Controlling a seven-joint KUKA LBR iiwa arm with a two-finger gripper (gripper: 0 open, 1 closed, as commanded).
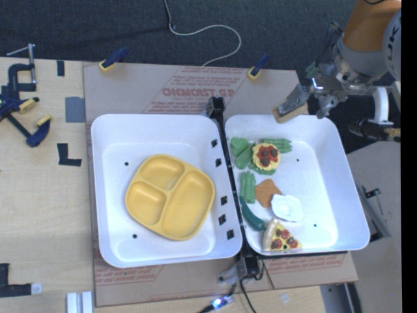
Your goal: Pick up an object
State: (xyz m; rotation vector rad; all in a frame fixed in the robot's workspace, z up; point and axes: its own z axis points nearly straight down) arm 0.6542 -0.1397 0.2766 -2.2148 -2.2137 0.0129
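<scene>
My gripper (305, 109) hangs above the far rim of the right bin (329, 175), open, with nothing between its fingers. One finger (288, 109) has a tan pad; the other is darker and sits to its right. Below it, on the bin's left side, lie toy foods: a green leafy piece (240, 150), a round piece with a red top (266, 156), a green pod (247, 186), an orange-brown piece (265, 191), a white fried egg (287, 208), a dark green cucumber (253, 218) and a pizza slice (281, 238).
A yellow divided plate (171, 196) lies in the left bin (107, 175). Blue clamps (23, 119) rest on the bench at far left. A white cable (195, 28) runs behind the bins. The right half of the right bin's floor is bare.
</scene>
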